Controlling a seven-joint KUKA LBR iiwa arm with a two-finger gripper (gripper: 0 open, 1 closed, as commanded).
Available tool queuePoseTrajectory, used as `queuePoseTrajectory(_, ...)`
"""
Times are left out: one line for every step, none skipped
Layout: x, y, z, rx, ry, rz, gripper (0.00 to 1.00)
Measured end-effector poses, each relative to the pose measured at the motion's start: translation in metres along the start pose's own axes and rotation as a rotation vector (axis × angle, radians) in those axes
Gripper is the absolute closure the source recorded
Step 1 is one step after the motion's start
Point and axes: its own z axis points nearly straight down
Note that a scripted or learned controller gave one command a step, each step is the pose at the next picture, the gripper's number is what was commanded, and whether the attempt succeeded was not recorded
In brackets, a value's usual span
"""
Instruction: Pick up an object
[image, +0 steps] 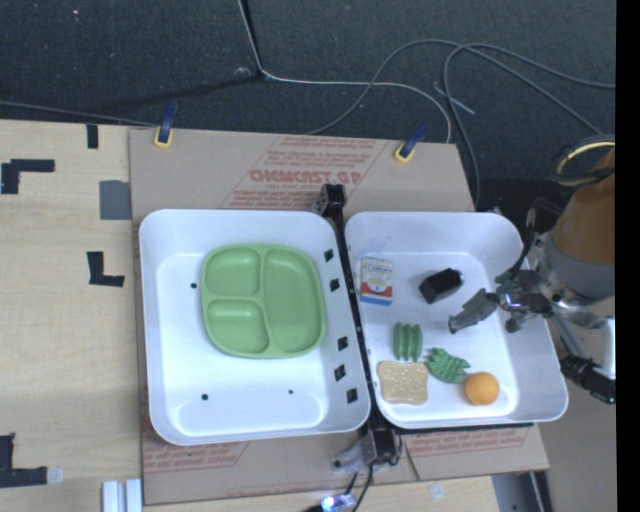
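- Brown cardboard (300, 170) underlies two white bins — the left bin (170, 400) carries a green divided plate (264, 300).
- Right bin (500, 235) contains a small carton (376, 279), black block (440, 285), green beans (407, 341), toast (403, 382), leafy vegetable (447, 365), orange (482, 388).
- Gripper (480, 310) hovers right of the block — fingers parted, gripping nothing.

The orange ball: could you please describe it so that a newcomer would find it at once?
Look in the right-hand white bin, at its near right corner. The orange ball lies there, right of the toast slice and the leafy green toy; it is the bin's one round, orange thing.
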Motion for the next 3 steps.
queuePoseTrajectory(0.000,0.003,-0.007,-0.013,-0.003,-0.004,0.00)
queuePoseTrajectory(0.000,0.000,0.037,-0.010,-0.002,-0.003,0.00)
queuePoseTrajectory(0.001,-0.005,0.081,-0.008,-0.001,-0.004,0.00)
